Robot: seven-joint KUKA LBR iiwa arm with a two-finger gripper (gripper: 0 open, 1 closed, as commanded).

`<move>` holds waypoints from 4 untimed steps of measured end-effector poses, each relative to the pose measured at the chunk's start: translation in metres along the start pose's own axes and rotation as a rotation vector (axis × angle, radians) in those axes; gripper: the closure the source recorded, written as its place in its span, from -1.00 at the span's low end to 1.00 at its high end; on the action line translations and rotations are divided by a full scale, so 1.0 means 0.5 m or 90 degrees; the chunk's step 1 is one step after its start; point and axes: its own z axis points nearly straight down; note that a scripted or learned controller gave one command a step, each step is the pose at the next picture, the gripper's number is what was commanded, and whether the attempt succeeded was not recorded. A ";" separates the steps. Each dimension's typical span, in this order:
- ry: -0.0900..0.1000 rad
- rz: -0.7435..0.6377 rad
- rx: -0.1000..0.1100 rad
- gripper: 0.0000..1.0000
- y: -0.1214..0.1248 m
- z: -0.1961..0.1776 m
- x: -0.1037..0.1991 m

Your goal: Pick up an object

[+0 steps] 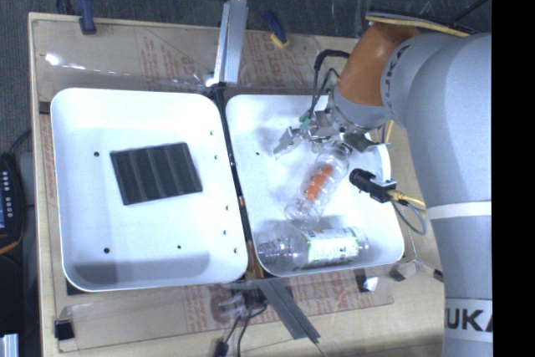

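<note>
So the grey arm with the orange band reaches in over the right-hand shallow white bin (251, 117), and the hand (322, 130) sits low over that bin's far half. I honestly can't tell how wide the hand is set from this angle; it's a tangle of metal bits and glare.

The thing that matters: the clear plastic bottle with the orange insert (316, 184) lies just below the hand, on the near side of it, maybe touching at its upper end, hard to say. Its long axis runs on a slant, from up by the hand down and away toward the bin's middle. I'd guess that's the target, and the hand would want to close across the bottle's narrow width, not along its length. Nothing shows between the fingers that I can make out, so I wouldn't call it grabbed.

Further out from the hand, along the bin's near wall, a second clear bottle with a white-and-green label (313, 247) lies on its side, roughly crosswise. Off to the hand's far side, the other white bin (71, 117) holds a dark ribbed rectangular slab (156, 172), well apart from everything.
</note>
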 end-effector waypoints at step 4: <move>0.000 0.093 0.000 -1.00 -0.137 -0.161 0.220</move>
